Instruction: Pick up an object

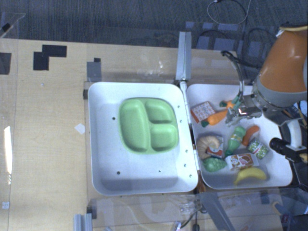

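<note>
The right bin [284,174] holds a jumble of toy groceries. An orange carrot [216,118] lies near its upper left, beside a small red-and-white box [202,110]. Below them are a green bottle [235,139], a red-orange piece [250,134], a green can [259,149], a small carton [240,161], a yellow banana [250,175], a round bun [209,143] and a green vegetable [214,165]. My gripper [239,111] hangs low over the bin, just right of the carrot's thick end and above the green bottle. Nothing is visibly held.
The left bin [103,172] carries a light green divided plate [148,124]. A metal divider post [183,57] stands between the bins at the back. The arm's orange band [288,57] looms over the right bin's upper right corner, with cables behind it.
</note>
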You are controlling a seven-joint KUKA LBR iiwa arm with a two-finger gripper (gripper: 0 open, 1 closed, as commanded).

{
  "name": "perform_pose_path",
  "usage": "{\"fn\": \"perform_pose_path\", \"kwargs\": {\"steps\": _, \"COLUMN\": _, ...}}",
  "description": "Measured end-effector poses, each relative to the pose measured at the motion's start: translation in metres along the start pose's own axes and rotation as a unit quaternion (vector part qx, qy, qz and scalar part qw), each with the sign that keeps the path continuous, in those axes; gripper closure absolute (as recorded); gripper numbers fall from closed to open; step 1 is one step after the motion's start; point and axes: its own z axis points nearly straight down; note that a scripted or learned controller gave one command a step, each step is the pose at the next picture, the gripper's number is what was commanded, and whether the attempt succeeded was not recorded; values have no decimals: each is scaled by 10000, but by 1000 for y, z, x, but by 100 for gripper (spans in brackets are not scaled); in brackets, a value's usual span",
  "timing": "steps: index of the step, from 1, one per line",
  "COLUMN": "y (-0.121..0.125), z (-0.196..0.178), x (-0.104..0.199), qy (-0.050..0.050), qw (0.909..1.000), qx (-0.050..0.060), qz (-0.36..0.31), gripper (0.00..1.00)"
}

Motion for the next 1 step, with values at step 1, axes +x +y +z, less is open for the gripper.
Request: {"fn": "perform_pose_path", "kwargs": {"steps": 1, "y": 0, "z": 0, "x": 0, "qy": 1, "qw": 10000, "qx": 3, "qz": 2, "gripper": 0}}
